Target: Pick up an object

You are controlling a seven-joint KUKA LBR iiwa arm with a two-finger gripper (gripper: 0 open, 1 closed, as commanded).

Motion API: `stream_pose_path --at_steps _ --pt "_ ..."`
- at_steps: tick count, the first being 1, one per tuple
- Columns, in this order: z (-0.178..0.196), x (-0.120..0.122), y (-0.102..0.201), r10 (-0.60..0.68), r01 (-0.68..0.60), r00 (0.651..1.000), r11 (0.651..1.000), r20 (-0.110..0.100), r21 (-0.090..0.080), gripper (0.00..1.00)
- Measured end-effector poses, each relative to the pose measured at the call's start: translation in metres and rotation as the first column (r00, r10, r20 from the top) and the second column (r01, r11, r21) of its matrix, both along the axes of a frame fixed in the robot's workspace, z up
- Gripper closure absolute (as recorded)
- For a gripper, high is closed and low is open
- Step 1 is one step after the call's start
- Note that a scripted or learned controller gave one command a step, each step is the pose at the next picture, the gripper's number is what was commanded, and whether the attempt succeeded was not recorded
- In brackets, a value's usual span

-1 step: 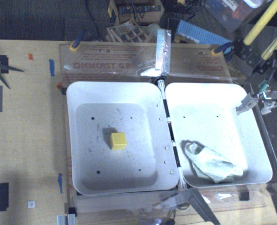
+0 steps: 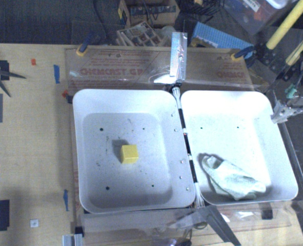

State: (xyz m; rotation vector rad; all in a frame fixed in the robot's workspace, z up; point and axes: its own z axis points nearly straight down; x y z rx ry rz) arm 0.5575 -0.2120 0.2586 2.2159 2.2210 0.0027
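Observation:
A small yellow block (image 2: pixel 129 154) lies on the floor of the left white bin (image 2: pixel 84 111), a little left of the bin's middle and clear of the walls. In the right white bin (image 2: pixel 264 111), a crumpled white and pale green cloth-like object (image 2: pixel 232 178) rests near the front wall, at the lower middle.
A divider ridge (image 2: pixel 184 142) separates the two bins. Behind them lies a clear panel over cardboard (image 2: pixel 120 70), with an upright metal strip (image 2: pixel 178 55) at its middle. A grey metal fitting (image 2: pixel 284 110) stands by the right bin's far right corner. Boxes and cables crowd the back.

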Motion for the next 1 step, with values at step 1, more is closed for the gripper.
stream_pose_path --at_steps 1 --pt "0.0295 0.1103 0.0138 -0.342 0.342 0.940 0.940 -0.001 0.000 1.00"
